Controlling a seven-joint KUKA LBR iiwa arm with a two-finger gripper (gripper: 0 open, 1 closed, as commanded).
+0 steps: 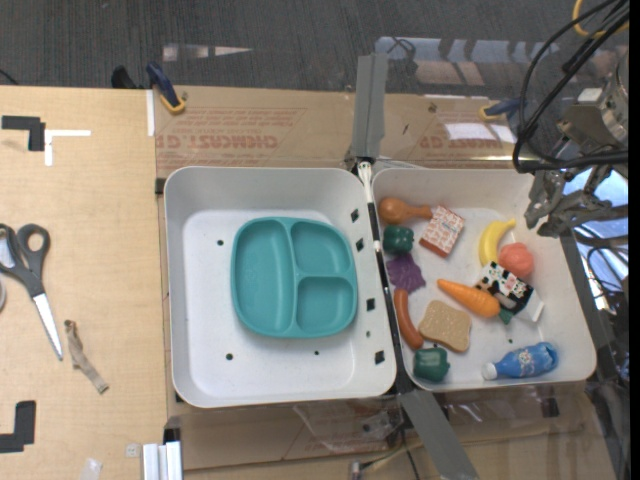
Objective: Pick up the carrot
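The orange carrot [468, 297] lies in the right bin [578, 313], pointing left, between a slice of bread [445, 326] and a black-and-white toy [506, 288] that touches its thick end. My gripper [553, 211] hangs over the bin's upper right corner, above and to the right of the carrot and well apart from it. Its fingers stand open with nothing between them.
Around the carrot lie a banana [494, 240], a peach [517, 260], a blue bottle [522, 362], a sausage [407, 320], purple grapes [405, 271], a green pepper [398, 238], a drumstick [403, 209] and a red-and-white box [441, 231]. A teal divided plate [295, 278] sits in the left bin. Scissors [31, 273] lie on the bench at left.
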